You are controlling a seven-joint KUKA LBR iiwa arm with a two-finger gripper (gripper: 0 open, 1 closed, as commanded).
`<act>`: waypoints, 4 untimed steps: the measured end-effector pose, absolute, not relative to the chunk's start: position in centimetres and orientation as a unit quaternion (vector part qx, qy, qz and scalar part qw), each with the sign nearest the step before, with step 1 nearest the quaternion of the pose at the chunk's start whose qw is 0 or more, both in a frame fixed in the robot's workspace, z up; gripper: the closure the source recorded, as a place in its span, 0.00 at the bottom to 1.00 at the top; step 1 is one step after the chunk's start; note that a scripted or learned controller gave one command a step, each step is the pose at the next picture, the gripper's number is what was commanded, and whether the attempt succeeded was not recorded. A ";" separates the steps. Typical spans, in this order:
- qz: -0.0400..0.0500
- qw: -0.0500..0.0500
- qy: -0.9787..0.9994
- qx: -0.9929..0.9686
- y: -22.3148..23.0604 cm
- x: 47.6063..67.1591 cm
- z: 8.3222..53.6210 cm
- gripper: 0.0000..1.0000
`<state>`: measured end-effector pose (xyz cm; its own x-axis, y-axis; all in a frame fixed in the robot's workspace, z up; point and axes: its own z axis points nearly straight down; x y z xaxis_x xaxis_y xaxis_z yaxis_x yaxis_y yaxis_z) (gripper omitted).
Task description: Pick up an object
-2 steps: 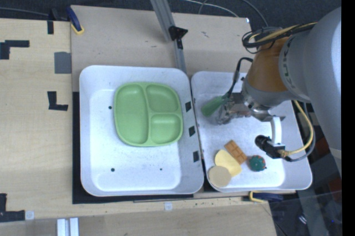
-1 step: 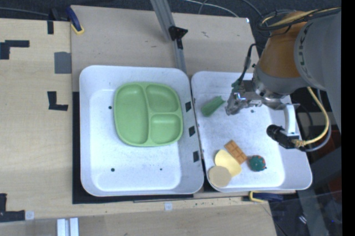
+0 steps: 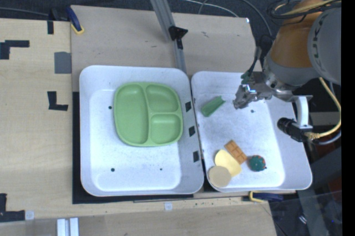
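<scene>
Gripper [image 3: 242,97] sits over the upper part of the right bin [image 3: 288,174], right of frame centre; can't tell how it's set at this size. Nearest object is a green block [image 3: 212,105], small flat wedge-ish piece, just left of the gripper, apart from it, nothing seen held. Lower in the same bin: tan waffle-textured bar [image 3: 234,150], pale yellow slice [image 3: 227,161], beige round disc [image 3: 219,176], all clustered and touching or overlapping; dark green ball [image 3: 256,163], possibly with red on it, beside them. Left bin [image 3: 91,118] holds a smooth light-green divided plate [image 3: 148,113], three compartments.
</scene>
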<state>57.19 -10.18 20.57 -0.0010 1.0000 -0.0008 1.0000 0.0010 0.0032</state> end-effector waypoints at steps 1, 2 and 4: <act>0.001 0.002 0.708 0.707 -10.2 57.3 25.0 1.00; 0.000 -0.001 0.709 0.705 -5.2 56.0 25.6 1.00; -0.001 -0.001 0.709 0.705 3.3 54.1 24.5 1.00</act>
<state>54.08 3.28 24.54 -0.0057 1.0000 0.0007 1.0000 0.0057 -0.0026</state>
